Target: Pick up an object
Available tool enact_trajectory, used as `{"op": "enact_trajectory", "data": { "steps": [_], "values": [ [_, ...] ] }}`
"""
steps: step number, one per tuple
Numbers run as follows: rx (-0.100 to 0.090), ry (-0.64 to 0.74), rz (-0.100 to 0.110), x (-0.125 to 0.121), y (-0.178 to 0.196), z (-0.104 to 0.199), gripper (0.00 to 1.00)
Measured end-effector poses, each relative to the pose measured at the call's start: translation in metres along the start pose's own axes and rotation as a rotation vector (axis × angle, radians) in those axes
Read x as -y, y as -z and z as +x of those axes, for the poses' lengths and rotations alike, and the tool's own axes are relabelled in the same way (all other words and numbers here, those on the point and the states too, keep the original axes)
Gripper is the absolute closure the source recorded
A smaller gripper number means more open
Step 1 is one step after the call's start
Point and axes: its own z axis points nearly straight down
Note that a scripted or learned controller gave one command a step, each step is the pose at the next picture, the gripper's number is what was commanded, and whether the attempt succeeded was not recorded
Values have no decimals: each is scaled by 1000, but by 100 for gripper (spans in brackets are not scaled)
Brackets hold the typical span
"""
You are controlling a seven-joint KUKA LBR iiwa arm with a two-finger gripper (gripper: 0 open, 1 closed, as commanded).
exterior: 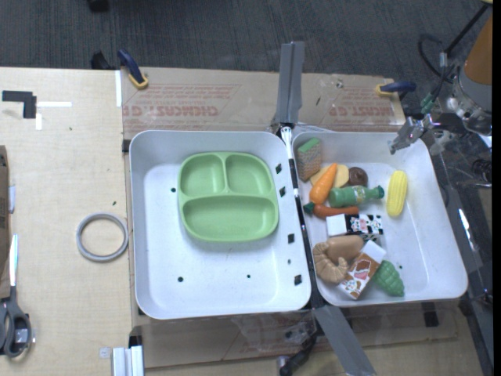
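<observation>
Two shallow white bins, moulded plastic with rounded corners, side by side on a pale wooden bench. Left bin: one light green divided plate, matte, rounded-rectangular, three compartments, lying flat toward the far half. Right bin: a crowd of toy foods packed along its left side. At the far end a speckled sponge-like block, green on top; beside it an orange carrot, tapered and glossy; a dark brown round piece; a green bottle lying on its side across the group; a yellow corn cob, ribbed, a little apart to the right. Nearer: a black-and-white patterned carton, a tan croissant-shaped pastry, a printed reddish packet and a knobbly green vegetable at the near corner. Outside the bins: a grey ring, scissors at the left edge, brown cardboard under the far rim with blue-and-yellow clamps. Gripper: poised above the right bin's far right corner, clear of the objects, nothing between its fingers; whether released or clenched cannot be told
</observation>
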Motion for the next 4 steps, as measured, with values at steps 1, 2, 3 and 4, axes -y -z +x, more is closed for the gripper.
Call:
{"op": "enact_trajectory", "data": {
  "steps": [1,2,3,4],
  "values": [
    [-11,-29,5,60,-120,-9,0],
    [-7,-69,0,27,-123,-4,0],
    [-2,-67,-1,27,-114,-6,100],
    [1,-126,-1,16,-5,43,100]
  ]
}}
